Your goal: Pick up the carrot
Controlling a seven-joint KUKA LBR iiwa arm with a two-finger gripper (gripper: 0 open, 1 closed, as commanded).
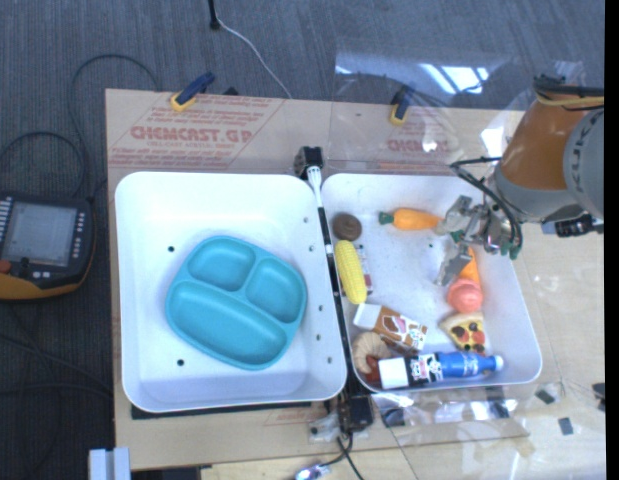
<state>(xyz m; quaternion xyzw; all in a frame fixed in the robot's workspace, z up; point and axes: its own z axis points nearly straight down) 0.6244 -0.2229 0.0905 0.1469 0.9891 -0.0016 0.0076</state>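
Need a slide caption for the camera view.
Gripper hovers in the right bin beside the carrot.

Hand (457,251) low in the right bin (529,338), just beside the carrot (413,219), left-bin blue plate (237,300).

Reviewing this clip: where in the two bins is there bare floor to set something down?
Left bin: bare floor rings the blue divided plate. Right bin: one patch between corn cob, carrot and gripper; its front is crowded around the bottle.

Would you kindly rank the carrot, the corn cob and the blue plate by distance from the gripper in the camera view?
From the gripper:
1. Carrot, just up-left, right bin.
2. Corn cob, that bin's left side.
3. Blue plate, left bin.
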